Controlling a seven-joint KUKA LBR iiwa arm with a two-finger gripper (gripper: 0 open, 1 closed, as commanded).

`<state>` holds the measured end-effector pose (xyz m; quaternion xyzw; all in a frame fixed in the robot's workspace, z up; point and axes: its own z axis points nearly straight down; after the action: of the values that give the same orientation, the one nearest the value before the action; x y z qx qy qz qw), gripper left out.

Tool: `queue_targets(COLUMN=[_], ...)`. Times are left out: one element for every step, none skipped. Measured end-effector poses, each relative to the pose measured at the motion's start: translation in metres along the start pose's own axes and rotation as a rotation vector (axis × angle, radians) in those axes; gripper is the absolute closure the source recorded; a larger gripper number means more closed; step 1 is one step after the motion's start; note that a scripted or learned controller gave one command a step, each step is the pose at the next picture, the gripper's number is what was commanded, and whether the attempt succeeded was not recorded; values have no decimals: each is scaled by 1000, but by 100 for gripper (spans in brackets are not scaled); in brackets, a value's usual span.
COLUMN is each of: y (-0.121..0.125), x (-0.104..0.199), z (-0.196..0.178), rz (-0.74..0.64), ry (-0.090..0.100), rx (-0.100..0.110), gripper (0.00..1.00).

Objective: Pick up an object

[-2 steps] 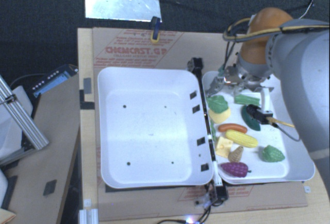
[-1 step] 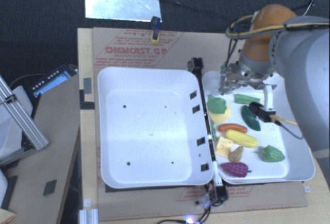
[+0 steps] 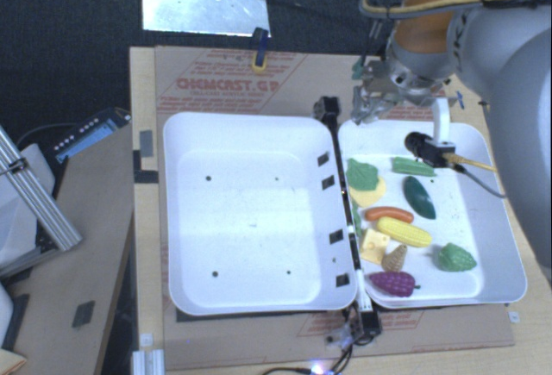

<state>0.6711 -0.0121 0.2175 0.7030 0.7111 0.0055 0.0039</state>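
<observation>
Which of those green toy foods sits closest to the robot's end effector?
The lettuce leaf at the right bin's upper-left, just below the end effector.

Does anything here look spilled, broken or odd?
Nothing stands out. The toy foods, such as the corn cob and grape bunch, all lie inside the right bin, and none has spilled out.

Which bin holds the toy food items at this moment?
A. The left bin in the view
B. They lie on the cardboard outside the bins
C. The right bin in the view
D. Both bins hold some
C: the toy corn cob, purple grapes and the other pieces all lie in the right bin.
</observation>
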Motion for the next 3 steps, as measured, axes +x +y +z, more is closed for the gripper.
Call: queue_targets(y=[2, 2, -10], x=[56, 119, 182], z=[-137, -202, -265], rz=[0, 0, 0], ry=[1, 2, 2], rx=[-6, 3, 5], gripper=[100, 100, 100])
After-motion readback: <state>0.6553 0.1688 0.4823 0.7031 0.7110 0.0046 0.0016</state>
